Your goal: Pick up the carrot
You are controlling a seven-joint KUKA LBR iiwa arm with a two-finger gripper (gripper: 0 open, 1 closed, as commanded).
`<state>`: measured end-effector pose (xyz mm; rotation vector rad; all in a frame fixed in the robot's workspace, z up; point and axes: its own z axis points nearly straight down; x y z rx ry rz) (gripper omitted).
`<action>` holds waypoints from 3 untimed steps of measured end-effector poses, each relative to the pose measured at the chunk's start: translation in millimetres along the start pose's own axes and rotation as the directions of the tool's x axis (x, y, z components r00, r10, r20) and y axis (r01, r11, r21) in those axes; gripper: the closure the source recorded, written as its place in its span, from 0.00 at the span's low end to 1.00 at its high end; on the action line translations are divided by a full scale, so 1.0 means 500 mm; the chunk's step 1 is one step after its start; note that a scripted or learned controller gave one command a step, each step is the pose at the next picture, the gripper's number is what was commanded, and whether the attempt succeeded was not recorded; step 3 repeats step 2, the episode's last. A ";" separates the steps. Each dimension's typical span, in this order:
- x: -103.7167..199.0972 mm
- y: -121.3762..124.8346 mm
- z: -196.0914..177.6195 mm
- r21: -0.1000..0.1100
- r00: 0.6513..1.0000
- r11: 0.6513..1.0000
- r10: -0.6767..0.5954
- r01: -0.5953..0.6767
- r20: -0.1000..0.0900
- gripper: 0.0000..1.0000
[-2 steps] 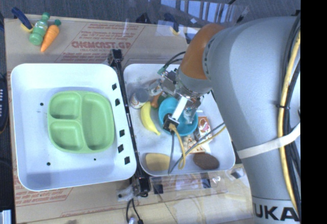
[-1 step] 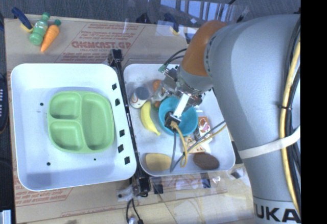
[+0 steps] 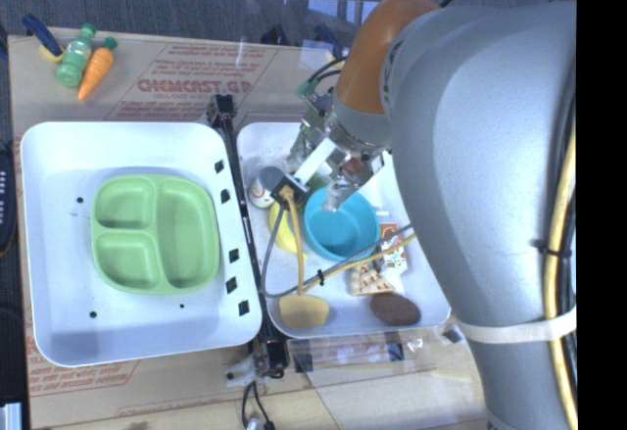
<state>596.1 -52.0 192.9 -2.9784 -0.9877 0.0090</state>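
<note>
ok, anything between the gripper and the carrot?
Yes. The gripper is low in the right bin; the carrot lies outside, beyond the left bin's far corner. Bin walls and the black clips between them lie across the path.

Red print "CHEMCAST GP" reads on brown protective sheet (image 3: 196, 85) covering bench, above left bin (image 3: 39, 222). Smaller red lines around it too blurred to read. Fainter red print on sheet at lower left edge, illegible.

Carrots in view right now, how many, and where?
1. The carrot lies on the bench outside both bins, at the top left, beside a green bottle. The arm may hide others in the right bin.
</note>
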 end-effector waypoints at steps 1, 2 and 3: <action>-0.003 0.001 0.003 0.001 1.000 1.000 0.002 -0.002 0.002 0.00; -0.066 -0.064 -0.057 0.006 0.966 0.966 -0.257 0.257 0.003 0.00; -0.066 -0.064 -0.057 0.006 0.966 0.966 -0.257 0.257 0.003 0.00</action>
